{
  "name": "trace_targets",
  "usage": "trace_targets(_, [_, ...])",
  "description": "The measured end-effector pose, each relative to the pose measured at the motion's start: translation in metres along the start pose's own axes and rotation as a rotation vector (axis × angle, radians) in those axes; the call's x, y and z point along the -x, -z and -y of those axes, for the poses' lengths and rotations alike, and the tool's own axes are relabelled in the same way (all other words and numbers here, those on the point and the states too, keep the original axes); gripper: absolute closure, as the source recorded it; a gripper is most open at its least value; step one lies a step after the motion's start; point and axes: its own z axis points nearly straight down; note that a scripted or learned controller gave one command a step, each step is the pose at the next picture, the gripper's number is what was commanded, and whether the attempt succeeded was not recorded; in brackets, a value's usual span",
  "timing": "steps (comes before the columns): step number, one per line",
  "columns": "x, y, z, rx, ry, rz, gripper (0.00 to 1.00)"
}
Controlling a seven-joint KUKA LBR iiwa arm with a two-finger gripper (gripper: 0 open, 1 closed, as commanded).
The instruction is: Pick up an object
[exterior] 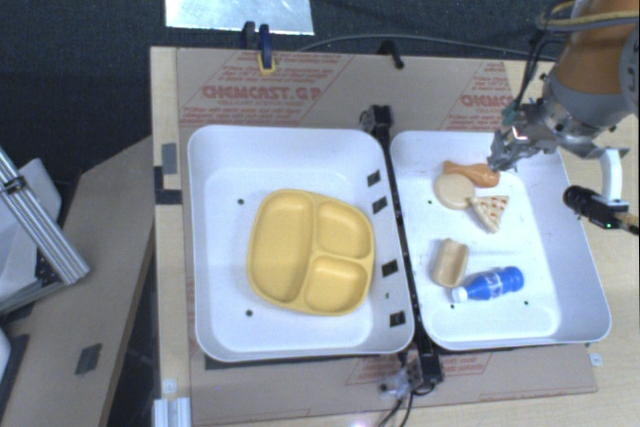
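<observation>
Bins sit side by side on the bench: a shallow white left bin holds a yellow plastic plate with three compartments, lying flat near that bin's middle, and a shallow white right bin holds the small things. In the right bin's far half lies an orange-brown toy drumstick, its thick end pointing toward the bin's right wall. Just below it, touching or nearly so, rests a round tan toy biscuit, and beside that, toward the right wall, a pale wedge like a slice of toy pizza. Nearer the front edge a tan cylinder-shaped toy bread roll lies close to a small blue bottle with a white cap, which is tipped on its side with the cap toward the divider between the bins.

Coming in over the right bin's far right corner, the grey arm with its orange band carries the two-finger gripper down at the drumstick's thick end, right against it. How its fingers stand I cannot tell (they blur into the dark tip), nor whether the drumstick is gripped. The biscuit and wedge crowd close on the front side.
</observation>
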Motion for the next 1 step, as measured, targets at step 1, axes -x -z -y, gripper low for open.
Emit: trace_targets(1, [-0.0556, -0.0072, -0.0025, -0.001, -0.001, 0.000, 1.00])
